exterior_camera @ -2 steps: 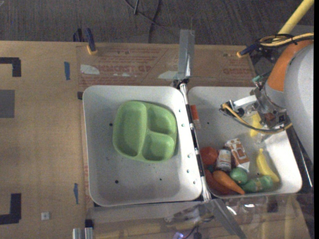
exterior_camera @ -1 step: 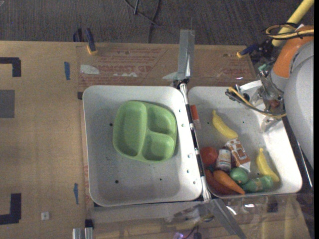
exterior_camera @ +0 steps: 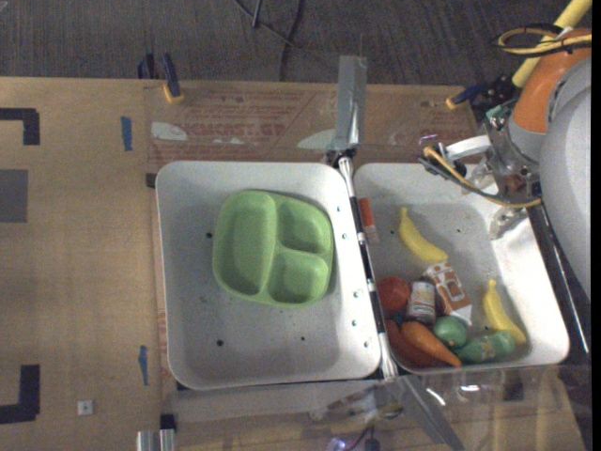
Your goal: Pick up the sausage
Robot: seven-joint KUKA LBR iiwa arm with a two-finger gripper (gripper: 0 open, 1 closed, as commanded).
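Far to the left of the gripper (exterior_camera: 500, 188), the plate (exterior_camera: 273, 248) is lying in the other bin (exterior_camera: 188, 346), causing you no trouble. Below and left of the gripper, the sausage (exterior_camera: 395, 344) is sitting in the near corner, tucked under the carrot (exterior_camera: 430, 342) and beside the tomato (exterior_camera: 393, 294). A descent there is likely risking the carrot or the wall instead. The arm (exterior_camera: 571, 158) is hanging over the far right rim; you cannot tell whether the gripper is spread or pressed together.
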